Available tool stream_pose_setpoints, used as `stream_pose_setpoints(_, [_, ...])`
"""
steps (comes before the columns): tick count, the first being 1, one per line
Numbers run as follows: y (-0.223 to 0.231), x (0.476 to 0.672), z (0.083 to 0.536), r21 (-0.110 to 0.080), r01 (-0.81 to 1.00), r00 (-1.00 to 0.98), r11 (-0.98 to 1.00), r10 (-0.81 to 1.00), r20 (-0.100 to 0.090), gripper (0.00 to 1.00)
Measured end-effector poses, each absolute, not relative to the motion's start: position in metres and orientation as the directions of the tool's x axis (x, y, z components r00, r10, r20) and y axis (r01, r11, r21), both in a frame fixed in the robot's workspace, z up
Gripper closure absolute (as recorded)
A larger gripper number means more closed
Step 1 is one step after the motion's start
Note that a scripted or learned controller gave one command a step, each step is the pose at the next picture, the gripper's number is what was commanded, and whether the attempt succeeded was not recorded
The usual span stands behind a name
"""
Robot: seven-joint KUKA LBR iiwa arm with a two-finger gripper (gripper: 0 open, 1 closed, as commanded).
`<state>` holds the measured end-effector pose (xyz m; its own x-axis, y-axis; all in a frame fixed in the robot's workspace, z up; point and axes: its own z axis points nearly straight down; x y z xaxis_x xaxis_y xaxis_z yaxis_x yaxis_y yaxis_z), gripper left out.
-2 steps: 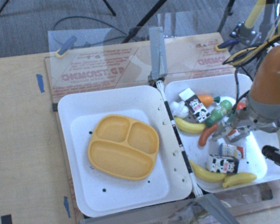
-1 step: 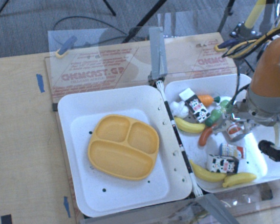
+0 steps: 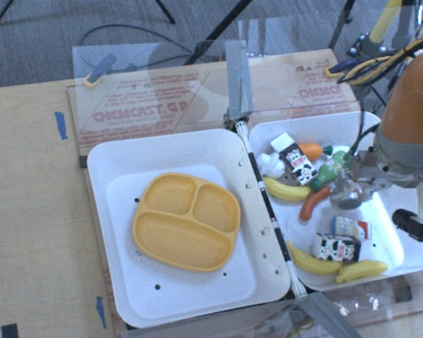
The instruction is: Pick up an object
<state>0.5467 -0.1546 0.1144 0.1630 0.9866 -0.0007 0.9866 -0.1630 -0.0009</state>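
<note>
The right bin holds several toy foods. A banana lies by its left wall, with a red sausage just below it. A cow-print carton, an orange carrot, a green item and a white item crowd the far left corner. Near the front lie a small carton, a cow-print box and two bananas. My gripper hangs low over the bin's middle, just right of the sausage and above the small carton. Nothing is visibly in its grasp.
The left bin holds a yellow divided plate. A metal divider separates the two bins. The grey and orange arm reaches in over the right bin's far right corner.
</note>
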Motion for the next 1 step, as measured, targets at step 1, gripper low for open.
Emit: stream_pose_setpoints(1, [-0.1091, 0.5479, 0.2525, -0.002, 0.956, 0.293, -0.293, 0.956, -0.002, 1.00])
